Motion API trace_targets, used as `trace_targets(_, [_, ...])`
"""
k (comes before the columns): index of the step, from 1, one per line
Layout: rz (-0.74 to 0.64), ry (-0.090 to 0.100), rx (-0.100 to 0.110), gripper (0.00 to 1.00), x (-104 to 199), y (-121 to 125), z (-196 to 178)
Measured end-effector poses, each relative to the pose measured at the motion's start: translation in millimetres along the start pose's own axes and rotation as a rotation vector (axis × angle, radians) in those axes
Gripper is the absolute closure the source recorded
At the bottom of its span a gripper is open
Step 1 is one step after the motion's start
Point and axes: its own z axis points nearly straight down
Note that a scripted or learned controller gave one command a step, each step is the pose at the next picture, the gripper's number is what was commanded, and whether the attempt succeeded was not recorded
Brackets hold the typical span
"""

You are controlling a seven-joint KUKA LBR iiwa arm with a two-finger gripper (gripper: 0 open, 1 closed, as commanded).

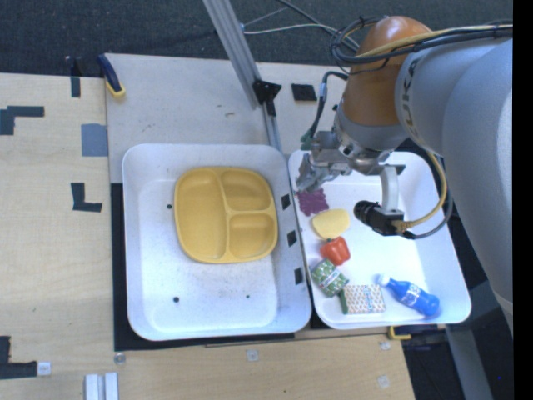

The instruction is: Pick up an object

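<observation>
My gripper (310,176) hangs low over the far left part of the right bin (441,248), directly above a purple bunch of grapes (313,200). Just in front of the grapes lies a pale yellow lemon-like piece (331,222), then a red pepper (336,250). A green and white packet (328,278), a small patterned box (363,298) and a blue bottle (412,296) lie along the bin's near side. The fingers point down at the grapes; nothing shows between them.
The left bin (150,248) holds a yellow divided plate (226,213). A metal pole (233,32) slants across the bench behind the bins. The arm's grey body and orange band (383,65) cover the right bin's far right corner.
</observation>
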Motion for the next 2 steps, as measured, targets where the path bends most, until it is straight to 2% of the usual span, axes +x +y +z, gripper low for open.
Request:
trace_targets(1, [0.000,0.001,-0.002,1.00,49,10,-8])
trace_targets(2, [-0.001,0.001,0.000,1.00,108,3,-15])
